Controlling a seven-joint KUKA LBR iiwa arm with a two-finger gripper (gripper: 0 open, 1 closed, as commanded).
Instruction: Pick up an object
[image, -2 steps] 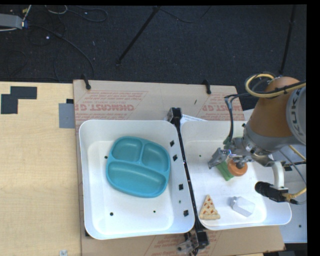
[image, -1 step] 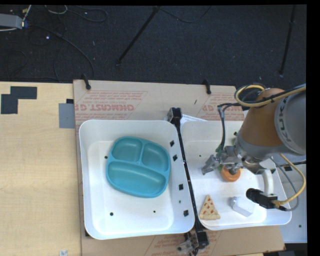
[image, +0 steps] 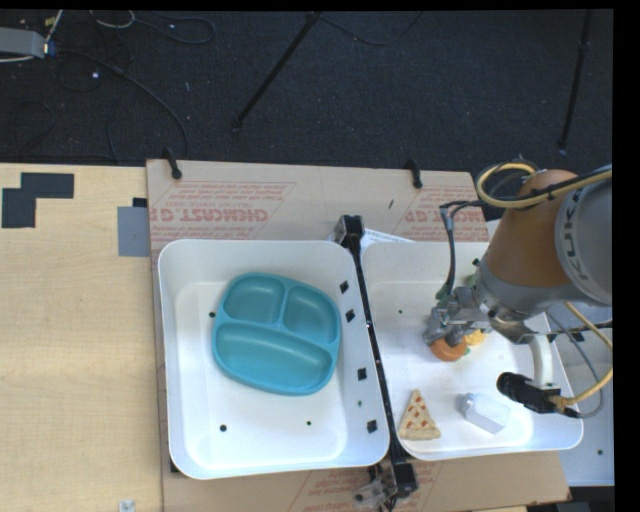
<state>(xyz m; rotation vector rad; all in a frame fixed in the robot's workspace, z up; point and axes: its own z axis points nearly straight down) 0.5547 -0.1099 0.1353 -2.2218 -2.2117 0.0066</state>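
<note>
The grey arm with its orange band reaches in from the right, and its two-finger gripper (image: 447, 332) sits low in the right white bin (image: 400, 275) — directly over a small round orange-and-yellow object (image: 451, 349). That is the relation that matters: the orange piece lies just below and toward the near side of the claw, touching or all but touching it. Whether the claw is wide, narrow or already closed on it, I cannot tell from this slant.

Room looks decent — the divider between the bins is well to the left, open white floor in between. A tan pizza-slice toy (image: 419, 417) lies near the front edge, a pale grey block (image: 483, 412) beside it, both apart from the claw. The teal sectioned plastic plate (image: 276, 333) rests in the left white bin (image: 190, 400).
</note>
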